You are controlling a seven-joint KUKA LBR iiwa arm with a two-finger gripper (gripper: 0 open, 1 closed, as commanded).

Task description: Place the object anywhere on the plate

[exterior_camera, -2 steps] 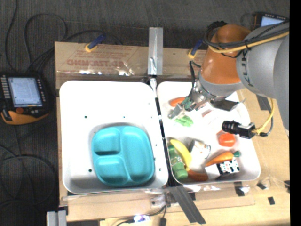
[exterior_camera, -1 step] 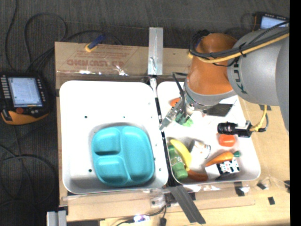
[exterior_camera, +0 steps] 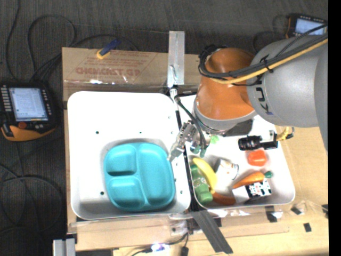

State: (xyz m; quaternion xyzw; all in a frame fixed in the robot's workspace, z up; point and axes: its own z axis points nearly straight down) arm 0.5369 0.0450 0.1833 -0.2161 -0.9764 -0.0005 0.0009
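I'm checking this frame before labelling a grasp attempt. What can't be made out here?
- Tool, camera view: small and blurred above the bin divider; open or shut, holding anything or not, cannot be told.
- Right bin: its upper part is hidden under the arm.
- Green item beside the banana: partly covered by it, too small to identify.
- Teal plate, left bin: compartments look bare, though blur could hide small things.

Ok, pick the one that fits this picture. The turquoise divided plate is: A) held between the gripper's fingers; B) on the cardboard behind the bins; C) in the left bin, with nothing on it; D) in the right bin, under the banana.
C: the turquoise divided plate lies in the left bin with its compartments bare, while the banana lies in the right bin.
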